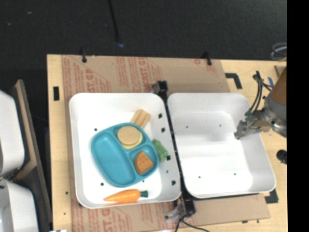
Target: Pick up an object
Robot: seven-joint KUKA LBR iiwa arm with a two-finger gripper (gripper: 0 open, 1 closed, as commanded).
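In the left bin (82,129) lies a blue divided tray (113,161) with a round tan biscuit (130,136) and a brown waffle piece (144,163) in its compartments. A tan wooden block (141,117) leans at the tray's top edge. A green leafy piece (161,150) sits at its right side. An orange carrot (124,195) lies near the bin's front wall. My gripper (241,129) hangs over the right edge of the right bin (217,178), far from all these objects, with nothing seen between its fingers.
The two bins meet at a dark seam with clips (170,129). The bins rest on a cardboard sheet (120,74) on the bench. Cables (258,88) run beside the arm at the right.
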